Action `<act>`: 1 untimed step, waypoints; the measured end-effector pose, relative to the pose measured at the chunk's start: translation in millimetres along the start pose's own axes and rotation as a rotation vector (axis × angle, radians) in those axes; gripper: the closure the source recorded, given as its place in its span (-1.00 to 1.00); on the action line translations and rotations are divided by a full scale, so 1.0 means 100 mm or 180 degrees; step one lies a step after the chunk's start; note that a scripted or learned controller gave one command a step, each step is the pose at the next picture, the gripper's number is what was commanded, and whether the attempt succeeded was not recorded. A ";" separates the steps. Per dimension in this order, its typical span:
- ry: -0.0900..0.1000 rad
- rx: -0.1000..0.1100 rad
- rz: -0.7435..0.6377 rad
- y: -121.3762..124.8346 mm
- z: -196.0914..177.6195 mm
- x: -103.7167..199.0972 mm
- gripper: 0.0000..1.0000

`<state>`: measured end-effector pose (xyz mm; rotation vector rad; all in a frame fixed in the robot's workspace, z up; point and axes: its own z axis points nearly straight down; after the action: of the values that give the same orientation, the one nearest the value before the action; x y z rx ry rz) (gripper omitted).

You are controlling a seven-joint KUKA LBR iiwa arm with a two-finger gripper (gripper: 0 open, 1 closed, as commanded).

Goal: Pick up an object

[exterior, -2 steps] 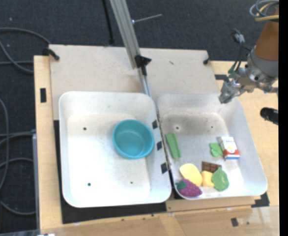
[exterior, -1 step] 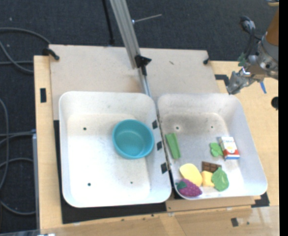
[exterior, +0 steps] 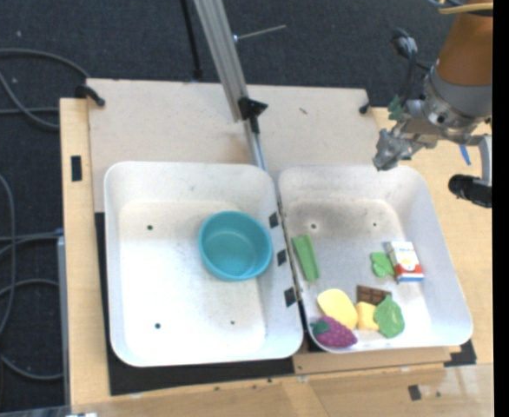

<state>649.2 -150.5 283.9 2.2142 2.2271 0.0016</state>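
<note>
Your tool (exterior: 388,157) hanging over the right bin's (exterior: 437,211) far rim, its grip too dark to tell, toys bunching at the near corner, green stick (exterior: 305,257) hugging the middle wall, blue bowl (exterior: 234,245) sitting in the left bin (exterior: 142,189), open floor stretching under your tool.

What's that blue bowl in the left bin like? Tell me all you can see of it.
The bowl is round, teal-blue, and looks like smooth plastic. It sits upright, mouth up, with nothing visible inside. It rests on the floor of the left bin, right of centre, near the wall shared with the other bin but apart from it. Nothing else touches it.
</note>
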 end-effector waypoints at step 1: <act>0.0000 0.0002 -0.0002 0.15 0.07 0.56 1.00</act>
<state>663.5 -94.3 277.1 2.2138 2.2279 0.0009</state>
